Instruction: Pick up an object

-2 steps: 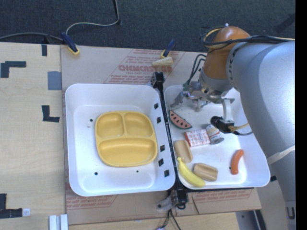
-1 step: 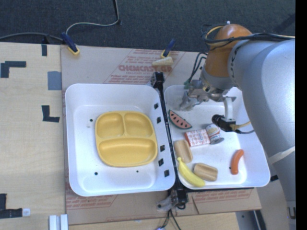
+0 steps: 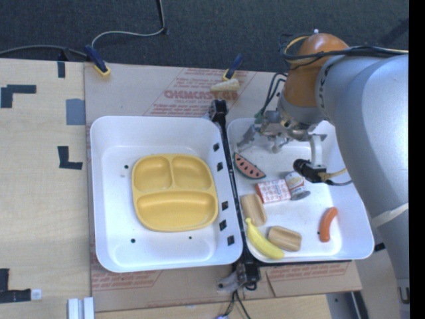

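Observation:
My gripper (image 3: 271, 137) hangs over the far end of the right bin (image 3: 352, 208), under the orange wrist band. Nothing is visibly held in it. Just in front of it and to the left lies a watermelon slice (image 3: 249, 167). Further toward the front are a red and white box (image 3: 273, 191) with a small can (image 3: 297, 185) touching its right side. A bread roll (image 3: 253, 209), a banana (image 3: 263, 241), a second bun (image 3: 284, 238) and a red sausage (image 3: 327, 224) lie near the front of the bin.
The left bin (image 3: 106, 178) holds a yellow divided plate (image 3: 175, 192). Black clips (image 3: 218, 110) join the two bins along the middle wall. The grey arm (image 3: 372, 125) covers the right bin's far right corner. Clamps (image 3: 97, 60) sit on the cardboard behind the bins.

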You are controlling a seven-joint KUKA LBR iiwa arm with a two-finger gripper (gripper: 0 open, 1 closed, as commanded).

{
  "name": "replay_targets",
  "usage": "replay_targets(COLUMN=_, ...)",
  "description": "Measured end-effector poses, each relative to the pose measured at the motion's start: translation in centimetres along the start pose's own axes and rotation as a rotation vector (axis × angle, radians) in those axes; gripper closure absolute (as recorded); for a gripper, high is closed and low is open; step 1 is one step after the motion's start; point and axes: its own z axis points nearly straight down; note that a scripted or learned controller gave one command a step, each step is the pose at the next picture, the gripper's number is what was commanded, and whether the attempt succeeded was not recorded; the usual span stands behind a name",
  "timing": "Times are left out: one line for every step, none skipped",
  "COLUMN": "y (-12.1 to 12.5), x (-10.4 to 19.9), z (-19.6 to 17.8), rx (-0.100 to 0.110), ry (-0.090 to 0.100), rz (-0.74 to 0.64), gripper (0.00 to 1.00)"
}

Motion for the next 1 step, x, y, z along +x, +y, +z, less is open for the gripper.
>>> replay_targets(y=-0.01, x=-0.03, z=0.96, rx=0.0, ry=0.001, rz=0.001, gripper=0.0)
